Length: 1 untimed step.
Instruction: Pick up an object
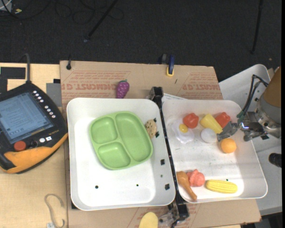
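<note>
Bench | hand [238, 131] at right bin [256, 175] rim | orange ball [228, 146] beside

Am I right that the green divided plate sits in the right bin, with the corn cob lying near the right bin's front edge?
Not quite. The camera view shows the green divided plate in the left bin, not the right one. The corn cob does lie near the right bin's front edge.

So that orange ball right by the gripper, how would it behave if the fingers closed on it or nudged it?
The orange ball looks round and smooth, so it would probably roll across the flat floor of the right bin if nudged. It may squirt out of an off-centre pinch by the gripper. It appears to be toy food, so likely light.
</note>
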Available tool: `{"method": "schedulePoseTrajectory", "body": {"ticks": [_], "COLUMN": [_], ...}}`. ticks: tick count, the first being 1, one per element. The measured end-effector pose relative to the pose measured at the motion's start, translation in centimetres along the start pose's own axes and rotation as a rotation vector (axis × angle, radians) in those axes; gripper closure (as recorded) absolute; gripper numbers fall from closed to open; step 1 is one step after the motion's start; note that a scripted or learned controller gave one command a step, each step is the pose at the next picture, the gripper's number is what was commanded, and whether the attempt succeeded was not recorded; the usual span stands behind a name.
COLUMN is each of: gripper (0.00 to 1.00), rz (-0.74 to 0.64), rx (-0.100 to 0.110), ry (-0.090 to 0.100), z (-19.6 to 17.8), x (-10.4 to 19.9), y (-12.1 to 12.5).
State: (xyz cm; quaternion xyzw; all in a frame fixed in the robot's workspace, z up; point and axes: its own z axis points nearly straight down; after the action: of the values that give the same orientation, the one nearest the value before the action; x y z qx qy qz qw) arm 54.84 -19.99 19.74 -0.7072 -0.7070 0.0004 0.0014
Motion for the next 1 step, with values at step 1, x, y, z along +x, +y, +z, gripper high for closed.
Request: {"method": "schedulePoseTrajectory", "body": {"ticks": [1], "gripper": [0.0], "rz": [-0.002], "rx": [0.004], "ry": [0.001], "z": [6.39], "x": [0.57], "y": [0.1]}}
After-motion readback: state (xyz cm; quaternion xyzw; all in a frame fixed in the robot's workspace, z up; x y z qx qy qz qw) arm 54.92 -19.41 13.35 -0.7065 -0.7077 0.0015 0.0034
